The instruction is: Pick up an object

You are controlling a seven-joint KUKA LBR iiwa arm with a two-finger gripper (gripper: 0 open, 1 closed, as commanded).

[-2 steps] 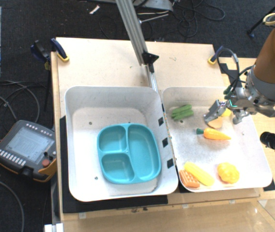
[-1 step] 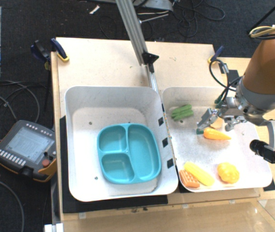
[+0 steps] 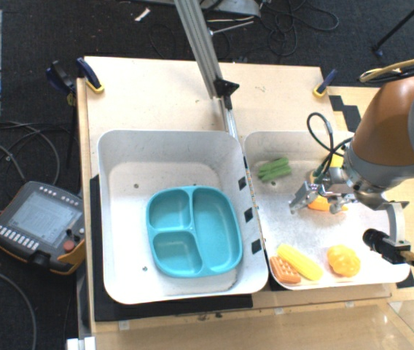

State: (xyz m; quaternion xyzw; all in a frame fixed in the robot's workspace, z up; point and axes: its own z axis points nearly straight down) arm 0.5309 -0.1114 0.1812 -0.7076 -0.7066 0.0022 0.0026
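The grey arm with its orange band (image 3: 389, 119) reaches in from the right over the right bin (image 3: 265, 141); its gripper (image 3: 310, 197) sits low in the middle of that bin, metal fingers (image 3: 299, 199) pointing left; an orange object (image 3: 318, 203) lies right against the gripper, partly hidden behind it, and whether the fingers are spread, clenched, or clasping that object cannot be told from this angle.

Other items lie in the same bin; a green piece (image 3: 274, 168) rests near the back wall, apart from the gripper; a yellow elongated piece (image 3: 299, 262) lies at the front edge, touching a small orange-red waffle-like piece (image 3: 284, 270) at the front left corner; a yellow rounded object (image 3: 343, 260) sits just to the right of those, near the front rim.

The left bin (image 3: 119, 152) holds a teal divided tray (image 3: 192, 230) with three compartments, lying slightly askew toward the front right of that bin.

A handheld control pendant (image 3: 38, 227) rests on the dark floor left of the bench; clamps (image 3: 89, 75) grip the bench's rear corners.
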